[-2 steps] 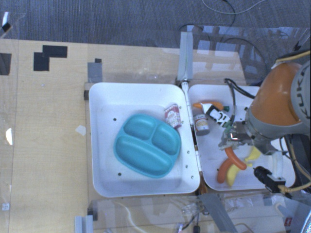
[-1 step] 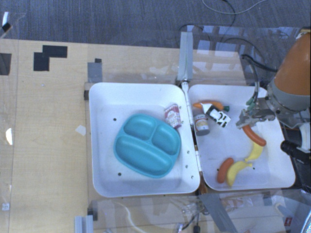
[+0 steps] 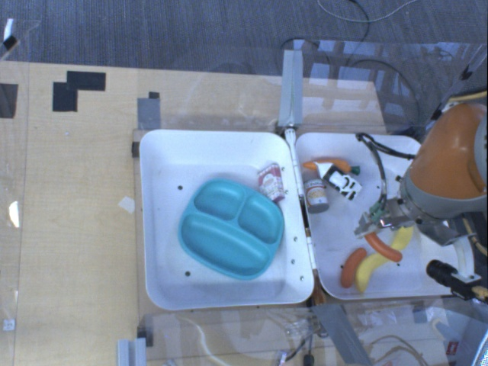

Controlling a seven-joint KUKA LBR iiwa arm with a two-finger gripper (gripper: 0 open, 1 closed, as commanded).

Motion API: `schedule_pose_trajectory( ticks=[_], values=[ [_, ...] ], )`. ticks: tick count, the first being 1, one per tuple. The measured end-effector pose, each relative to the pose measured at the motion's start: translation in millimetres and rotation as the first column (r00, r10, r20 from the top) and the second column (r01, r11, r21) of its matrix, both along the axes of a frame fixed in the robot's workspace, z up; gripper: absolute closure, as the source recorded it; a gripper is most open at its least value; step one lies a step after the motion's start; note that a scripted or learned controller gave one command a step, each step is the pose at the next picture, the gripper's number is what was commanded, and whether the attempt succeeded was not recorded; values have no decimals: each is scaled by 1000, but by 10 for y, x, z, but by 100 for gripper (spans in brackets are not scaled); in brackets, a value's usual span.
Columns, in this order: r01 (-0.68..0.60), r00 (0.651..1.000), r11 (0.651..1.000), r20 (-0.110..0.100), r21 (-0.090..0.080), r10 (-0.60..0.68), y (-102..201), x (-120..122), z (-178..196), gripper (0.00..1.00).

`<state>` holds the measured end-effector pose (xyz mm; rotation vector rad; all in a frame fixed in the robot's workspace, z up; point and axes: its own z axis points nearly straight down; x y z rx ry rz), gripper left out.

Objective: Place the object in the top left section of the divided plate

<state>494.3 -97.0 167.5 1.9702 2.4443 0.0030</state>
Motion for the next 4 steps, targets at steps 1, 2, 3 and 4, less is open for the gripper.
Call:
schedule_pose_trajectory(
  ticks=[1,2,3,4],
  values=[
    [-166,986,986,4,-1,166,359,920,182,100],
    [-195,981,981,1,-1,195,72,336,-31,100],
    [-116,993,993,4,-1,116,391,822,182,100],
    [111,994,994,1,0,-111,72,272,176,100]
  ],
)
